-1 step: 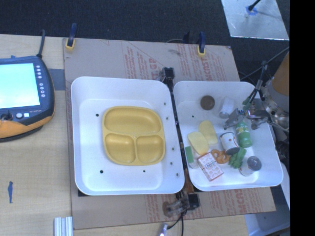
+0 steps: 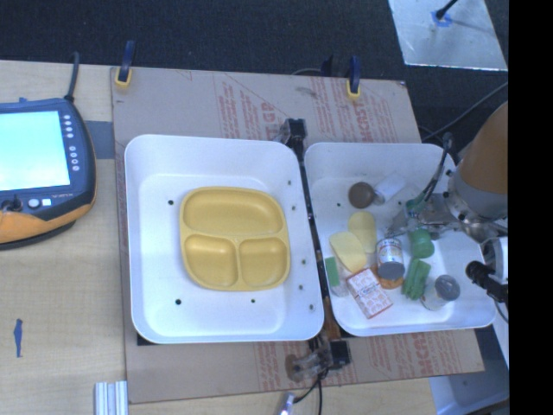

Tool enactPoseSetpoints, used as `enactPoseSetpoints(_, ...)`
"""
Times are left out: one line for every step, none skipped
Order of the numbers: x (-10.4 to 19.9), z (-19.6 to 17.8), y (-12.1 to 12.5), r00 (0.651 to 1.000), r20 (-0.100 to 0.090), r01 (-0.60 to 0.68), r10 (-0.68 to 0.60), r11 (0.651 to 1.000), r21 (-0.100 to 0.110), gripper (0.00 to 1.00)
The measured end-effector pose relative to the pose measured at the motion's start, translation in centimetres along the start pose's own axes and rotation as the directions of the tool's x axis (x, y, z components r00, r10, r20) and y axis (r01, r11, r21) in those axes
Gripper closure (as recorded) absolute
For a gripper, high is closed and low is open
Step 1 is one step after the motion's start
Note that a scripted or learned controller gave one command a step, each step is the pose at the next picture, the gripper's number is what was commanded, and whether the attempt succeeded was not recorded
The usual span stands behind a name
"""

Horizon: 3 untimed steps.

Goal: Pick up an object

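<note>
At the near edge of the right bin [image 2: 467,320] lies a small red-and-white packet [image 2: 369,292], tilted, with a green strip [image 2: 332,271] just left of it against the bin's left wall. Behind the packet a small jar [image 2: 390,258] with a label stands beside two pale yellow pieces [image 2: 353,242]; to the jar's right are two green pieces [image 2: 418,264] and, nearer the right wall, a grey round cap [image 2: 447,287]. A brown round thing [image 2: 361,195] and a whitish piece [image 2: 390,187] rest at the far side of this bin.

The arm [image 2: 484,167] comes in from the right, its orange band over the bin's right wall. The jaws [image 2: 413,223] are low over the clutter, just above the far green piece and near the jar; whether they are wide or narrow cannot be told, as they blur into the objects.

The left bin [image 2: 151,232] holds a yellow divided tray [image 2: 234,236] in its middle. On the worktop [image 2: 52,318] at the far left lies a control tablet [image 2: 39,167].
</note>
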<state>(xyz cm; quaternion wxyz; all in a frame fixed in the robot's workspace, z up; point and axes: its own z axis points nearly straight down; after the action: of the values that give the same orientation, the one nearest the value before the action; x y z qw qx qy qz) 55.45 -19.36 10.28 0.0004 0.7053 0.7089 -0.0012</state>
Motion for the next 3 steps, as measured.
enactPoseSetpoints(-0.7, 1.1, -5.3, 1.0, -0.002, 0.001, -0.001, 1.0, 0.003, 0.0)
enactPoseSetpoints(-0.8, 0.1, -5.3, 1.0, -0.001, 0.007, -0.007, 1.0, 0.004, 1.0)
enactPoseSetpoints(8.6, -12.0, -5.7, 1.0, -0.003, 0.0, 0.0, 1.0, 0.0, 1.0)
